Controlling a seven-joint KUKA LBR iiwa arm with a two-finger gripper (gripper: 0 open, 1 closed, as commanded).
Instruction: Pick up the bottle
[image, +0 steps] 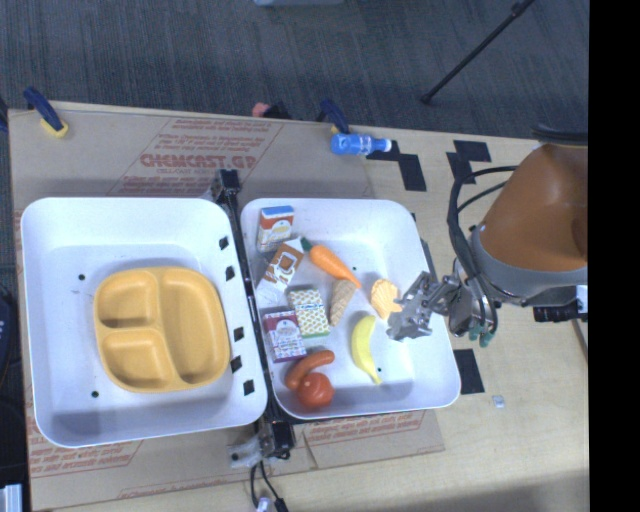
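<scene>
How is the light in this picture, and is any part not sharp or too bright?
Camera view: the light is soft and even, and shadows in the right bin are faint. The white bins look bright, and the left bin is almost washed out at its rim. The whole picture is a little soft; the gripper and the small boxes show few details.

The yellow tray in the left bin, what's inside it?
The yellow tray shows three bare compartments with nothing in them. It covers the left bin floor beneath it, so what lies under it is hidden.
</scene>
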